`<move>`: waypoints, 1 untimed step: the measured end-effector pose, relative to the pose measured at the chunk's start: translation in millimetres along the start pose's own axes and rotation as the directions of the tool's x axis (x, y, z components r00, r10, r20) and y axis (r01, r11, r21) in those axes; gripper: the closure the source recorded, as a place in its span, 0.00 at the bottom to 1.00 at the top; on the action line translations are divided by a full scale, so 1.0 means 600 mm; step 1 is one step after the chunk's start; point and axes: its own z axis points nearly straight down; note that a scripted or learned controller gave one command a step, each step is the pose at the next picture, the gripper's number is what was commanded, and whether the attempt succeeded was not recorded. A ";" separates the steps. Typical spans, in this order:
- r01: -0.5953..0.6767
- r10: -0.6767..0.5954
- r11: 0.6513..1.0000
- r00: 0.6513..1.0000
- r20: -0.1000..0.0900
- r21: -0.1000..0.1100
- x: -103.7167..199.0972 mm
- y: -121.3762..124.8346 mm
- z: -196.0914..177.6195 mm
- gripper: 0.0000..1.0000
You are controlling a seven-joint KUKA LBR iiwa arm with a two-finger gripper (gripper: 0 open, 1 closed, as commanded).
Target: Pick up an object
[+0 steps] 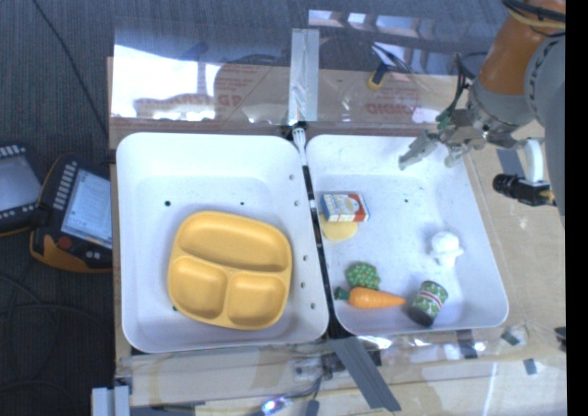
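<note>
A two-finger metal gripper (pixel 430 150) is seen spread open, grasping nothing, above the far edge of the right shallow white bin (pixel 478 221).

Robotics lab, industrial arm (pixel 519 47) over a bench with white bins (pixel 147 175), teach pendant (pixel 78 217), cables on carpet

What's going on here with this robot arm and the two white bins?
A grey and orange robot arm reaches in from the right, with its gripper open above the far end of the right bin, holding nothing. That bin holds a small carton lying on a yellow disc, a white lump, a broccoli piece, a carrot and a small green can. The left bin holds a yellow divided tray. Nothing has been picked up yet.
</note>
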 end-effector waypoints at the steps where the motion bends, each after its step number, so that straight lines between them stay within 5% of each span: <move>1: 0.001 -0.001 1.000 1.000 0.003 0.003 0.001 0.001 -0.010 1.00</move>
